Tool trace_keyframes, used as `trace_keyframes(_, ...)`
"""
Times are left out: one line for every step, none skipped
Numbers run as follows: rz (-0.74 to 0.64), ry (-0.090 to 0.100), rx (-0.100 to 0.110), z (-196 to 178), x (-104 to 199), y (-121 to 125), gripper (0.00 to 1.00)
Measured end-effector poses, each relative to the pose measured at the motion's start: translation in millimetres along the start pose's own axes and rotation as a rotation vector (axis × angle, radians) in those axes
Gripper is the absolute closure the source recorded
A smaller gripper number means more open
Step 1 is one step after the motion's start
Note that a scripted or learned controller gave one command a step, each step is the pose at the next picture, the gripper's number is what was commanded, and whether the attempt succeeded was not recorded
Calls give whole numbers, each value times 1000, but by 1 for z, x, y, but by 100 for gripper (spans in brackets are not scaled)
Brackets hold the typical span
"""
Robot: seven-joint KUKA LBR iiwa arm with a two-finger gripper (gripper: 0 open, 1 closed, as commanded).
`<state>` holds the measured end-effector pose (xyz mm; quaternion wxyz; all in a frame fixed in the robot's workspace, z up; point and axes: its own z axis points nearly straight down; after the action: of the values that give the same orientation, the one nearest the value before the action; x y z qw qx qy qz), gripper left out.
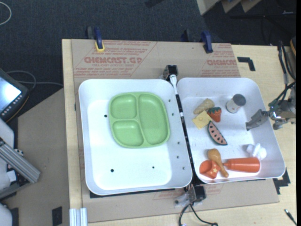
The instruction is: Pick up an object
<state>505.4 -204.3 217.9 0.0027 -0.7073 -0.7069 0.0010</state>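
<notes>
The right bin (188, 91) holds several toy foods. A grey can (235, 102) stands at its back, with a tan bread piece (204, 105), a yellow cheese wedge (201, 121) and a strawberry (215, 113) to its left. A watermelon slice (217, 133) lies mid-bin. Along the front lie an orange carrot (242, 164), a drumstick (216, 158) and a red pepper (207, 169). A small white object (256, 150) sits near the right wall. My gripper (257, 119) hangs over the bin's right edge, above the white object and right of the can, with nothing seen in it.
The left bin (94, 168) carries a green divided plate (139, 119) in its back half. A black hinge strip (181, 121) runs between the two bins. Cables hang at the far right (287, 79). The bench board (141, 55) extends behind the bins.
</notes>
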Motion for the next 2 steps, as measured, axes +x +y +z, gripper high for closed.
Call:
trace_keyframes(-1,0,-1,61,6,1,0)
trace_keyframes(0,0,1,107,10,-6,0)
